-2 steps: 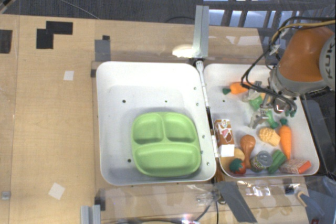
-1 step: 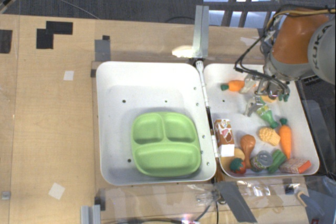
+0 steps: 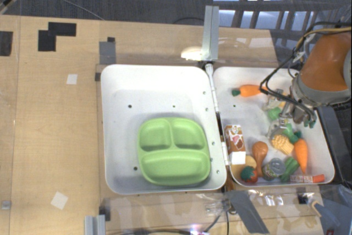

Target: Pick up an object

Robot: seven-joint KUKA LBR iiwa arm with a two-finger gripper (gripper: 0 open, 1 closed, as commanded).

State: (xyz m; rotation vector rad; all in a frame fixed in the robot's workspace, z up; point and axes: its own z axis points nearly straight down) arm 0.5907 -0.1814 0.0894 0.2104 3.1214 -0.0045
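The right bin point(image 3: 253, 113) holds several toy foods: a carrot point(image 3: 248, 91) near the back, a second carrot point(image 3: 301, 154), a yellow corn piece point(image 3: 282, 144), a brown drumstick point(image 3: 259, 150), a small carton point(image 3: 235, 138), a grey can point(image 3: 274, 167) and green pieces point(image 3: 274, 114). My gripper point(image 3: 281, 128) hangs low over the right side of this bin, just above the corn piece, under the orange-banded wrist point(image 3: 328, 63). Nothing is visibly held.
The left bin point(image 3: 121, 91) holds a green divided plate point(image 3: 174, 151) toward its front. A metal post point(image 3: 210, 33) stands behind the wall between the bins. Cables loop around the wrist at the right.
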